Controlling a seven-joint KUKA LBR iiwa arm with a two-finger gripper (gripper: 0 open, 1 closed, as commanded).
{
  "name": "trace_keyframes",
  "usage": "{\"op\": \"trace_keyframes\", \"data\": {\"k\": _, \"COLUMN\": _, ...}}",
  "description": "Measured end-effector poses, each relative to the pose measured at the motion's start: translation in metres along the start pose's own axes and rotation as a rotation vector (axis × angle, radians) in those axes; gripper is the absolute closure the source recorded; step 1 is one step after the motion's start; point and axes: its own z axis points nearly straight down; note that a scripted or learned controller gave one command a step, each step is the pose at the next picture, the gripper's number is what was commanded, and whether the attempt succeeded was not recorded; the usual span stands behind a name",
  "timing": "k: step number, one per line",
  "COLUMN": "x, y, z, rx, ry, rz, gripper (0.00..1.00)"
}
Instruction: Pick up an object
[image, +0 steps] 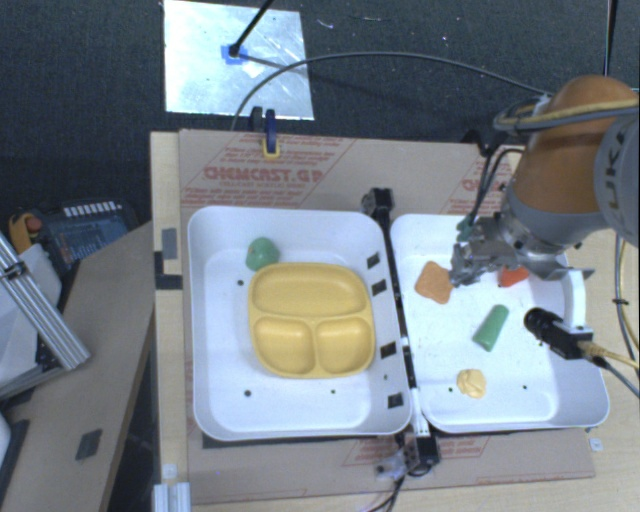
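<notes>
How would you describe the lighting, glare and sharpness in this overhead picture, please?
In the camera view, the light is even and soft, with faint shadows beside the yellow tray and the green cylinder; the silver sheet at the top glares almost white; the white bins are bright but keep their edges; the whole image is slightly grainy, and the gripper looks a little soft.
</notes>
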Motion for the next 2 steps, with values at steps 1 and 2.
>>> {"op": "trace_keyframes", "data": {"k": 1, "x": 0.054, "y": 0.012, "z": 0.016, "rx": 0.001, "ry": 0.0, "rz": 0.0, "gripper": 1.0}}
{"op": "trace_keyframes", "data": {"k": 2, "x": 0.103, "y": 0.027, "z": 0.01, "rx": -0.002, "ry": 0.0, "rz": 0.0, "gripper": 1.0}}
